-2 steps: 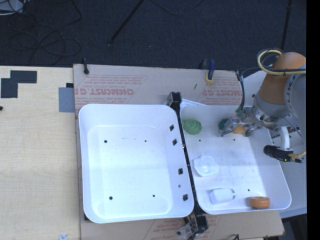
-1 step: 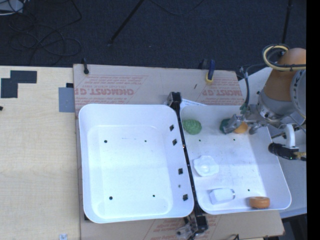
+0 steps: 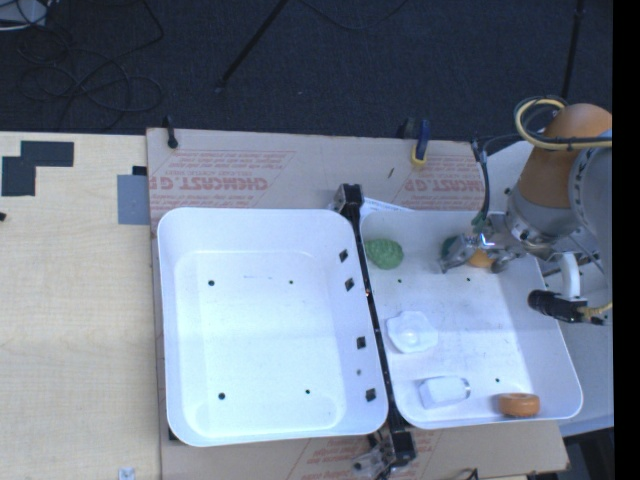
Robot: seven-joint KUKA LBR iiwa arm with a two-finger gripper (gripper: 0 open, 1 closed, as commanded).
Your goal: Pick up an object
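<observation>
Nearest the lens, an orange disc (image 3: 518,404) sits in the right bin's (image 3: 560,363) near corner, well below your claw (image 3: 470,252) and a little to its right. Your claw is low at the far side of that bin, and something orange (image 3: 482,260) shows right at its tip; whether it is gripped or merely lying there, you cannot tell, and how wide the claw stands is not readable either. To the claw's left, near the divider, is a green lump (image 3: 384,253). Below and left of the claw lie two white pieces, a crumpled one (image 3: 411,330) and a flatter one (image 3: 443,390) beyond it, both pale against the bin floor. The left bin (image 3: 180,268) lies well off to the claw's left. My read: you are at the grasp itself. Do it well by closing squarely on that orange item, pausing, then lifting straight up slowly. Watch for it dropping back; if it does, reset above it rather than dragging sideways across the desk (image 3: 70,318).
</observation>
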